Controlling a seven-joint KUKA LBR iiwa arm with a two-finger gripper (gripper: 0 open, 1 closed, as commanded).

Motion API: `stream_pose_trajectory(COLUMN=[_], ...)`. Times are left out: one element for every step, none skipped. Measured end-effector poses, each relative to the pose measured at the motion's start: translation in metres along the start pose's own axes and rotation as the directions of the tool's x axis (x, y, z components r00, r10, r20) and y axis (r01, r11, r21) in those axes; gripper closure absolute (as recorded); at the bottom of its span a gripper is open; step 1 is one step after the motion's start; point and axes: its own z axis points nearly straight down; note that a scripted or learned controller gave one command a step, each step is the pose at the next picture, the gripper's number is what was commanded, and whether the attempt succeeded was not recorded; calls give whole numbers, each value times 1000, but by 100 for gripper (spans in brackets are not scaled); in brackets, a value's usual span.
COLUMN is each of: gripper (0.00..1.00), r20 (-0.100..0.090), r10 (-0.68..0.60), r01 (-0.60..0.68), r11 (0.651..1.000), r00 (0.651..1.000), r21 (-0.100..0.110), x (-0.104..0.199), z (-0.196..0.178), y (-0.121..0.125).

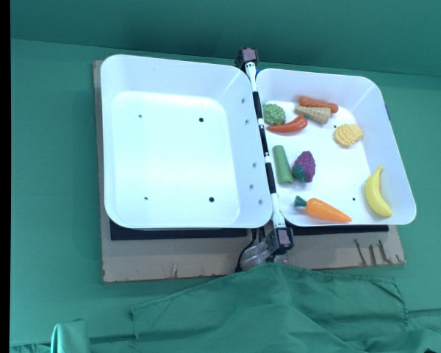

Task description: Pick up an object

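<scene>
Green bench, two white bins, toy carrot, banana

In the right bin, 9 toy foods lay apart, among them a carrot, a banana and purple grapes.

A green-covered counter carries a brown cardboard sheet bearing two shallow white bins side by side, the left bin and right bin; rumpled green cloth overlaps the cardboard's near edge.
</scene>
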Motion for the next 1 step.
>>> stream_pose_trajectory(gripper=[100], r20=[3], r10=[3], r01=[-3], r11=[1000], r00=[1000], r21=[-6], x=[-1], z=[-13], y=[1])
